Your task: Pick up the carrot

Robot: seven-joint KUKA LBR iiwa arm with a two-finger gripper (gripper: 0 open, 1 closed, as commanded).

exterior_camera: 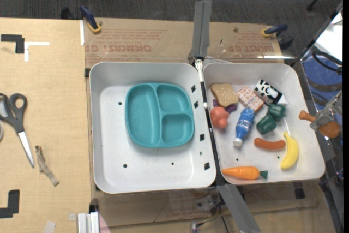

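The carrot (241, 173) lies in the right bin (308, 174), against its near wall, long axis running left to right, green stub toward the banana (290, 152). The gripper (325, 121) is seen at the right rim of that bin, so the carrot lies leftward and nearer the camera from it. The jaw state cannot be told.

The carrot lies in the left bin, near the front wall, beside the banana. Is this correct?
Not quite. The carrot lies in the right bin, not the left one; the left bin holds the teal plate. The rest stands: in the camera view the carrot is near the front wall, with the banana close by.
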